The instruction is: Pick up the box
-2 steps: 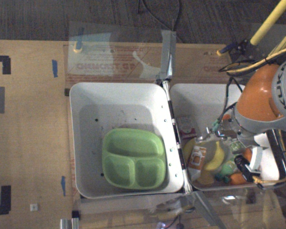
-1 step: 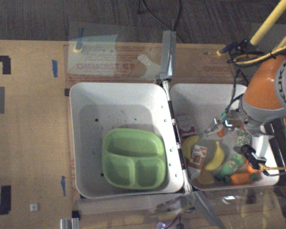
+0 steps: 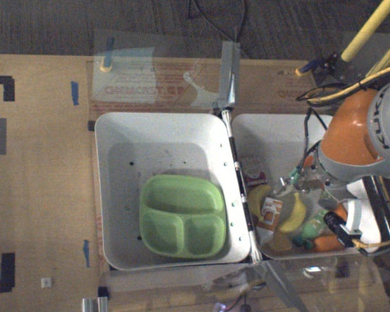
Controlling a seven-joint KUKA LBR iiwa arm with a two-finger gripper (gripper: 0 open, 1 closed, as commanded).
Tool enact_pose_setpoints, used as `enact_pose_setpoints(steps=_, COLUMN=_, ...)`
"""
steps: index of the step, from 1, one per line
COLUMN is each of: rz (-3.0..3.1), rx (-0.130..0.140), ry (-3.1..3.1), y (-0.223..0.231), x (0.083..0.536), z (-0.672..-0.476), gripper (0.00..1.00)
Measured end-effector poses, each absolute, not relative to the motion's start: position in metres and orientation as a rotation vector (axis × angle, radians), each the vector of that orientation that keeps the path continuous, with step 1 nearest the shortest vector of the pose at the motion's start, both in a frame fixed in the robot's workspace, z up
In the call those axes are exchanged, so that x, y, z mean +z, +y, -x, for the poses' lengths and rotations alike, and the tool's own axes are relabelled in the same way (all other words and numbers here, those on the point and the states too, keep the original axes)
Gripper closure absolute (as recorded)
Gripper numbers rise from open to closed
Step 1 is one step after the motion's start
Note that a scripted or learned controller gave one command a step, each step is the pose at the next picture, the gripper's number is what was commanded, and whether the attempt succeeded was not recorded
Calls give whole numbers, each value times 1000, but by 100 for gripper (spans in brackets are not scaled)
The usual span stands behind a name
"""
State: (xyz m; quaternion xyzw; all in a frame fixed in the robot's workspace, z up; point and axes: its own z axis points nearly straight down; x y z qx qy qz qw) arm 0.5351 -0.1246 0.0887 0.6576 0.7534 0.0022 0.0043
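The box (image 3: 271, 211), a small white and orange-red carton, lies in the right bin (image 3: 266, 132), near that bin's front left corner, close to the wall it shares with the left bin (image 3: 117, 142). It is packed in tightly: a banana (image 3: 292, 214) lies against its right side, a yellowish item (image 3: 257, 199) sits against its left, and a small pink-and-white packet (image 3: 253, 171) lies just behind it. More clutter, including a carrot (image 3: 328, 243) and a green piece (image 3: 310, 227), fills the front edge of the bin.

The gripper (image 3: 301, 182) hangs over the right bin, just behind and to the right of the box, under the arm's orange band (image 3: 351, 135). Wires and wrist hardware hide its tip, so I cannot tell how wide it stands or whether it has hold of anything.

The main risk is the crowding. A descent from here would likely land on the banana rather than the box, or catch both at once. The box lies flat and angled, so a grip may slide off its faces or push it against the shared wall. The green tray (image 3: 182, 216) in the left bin is well apart and poses no trouble.
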Motion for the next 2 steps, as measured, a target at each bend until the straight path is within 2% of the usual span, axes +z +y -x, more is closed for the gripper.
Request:
enact_pose_setpoints(steps=1, rz=-2174, rx=6, ry=2258, y=-131, x=88, z=-593, gripper=0)
enact_pose_setpoints(steps=2, rz=-2134, rx=1, ry=2300, y=-200, x=115, z=-640, gripper=0)
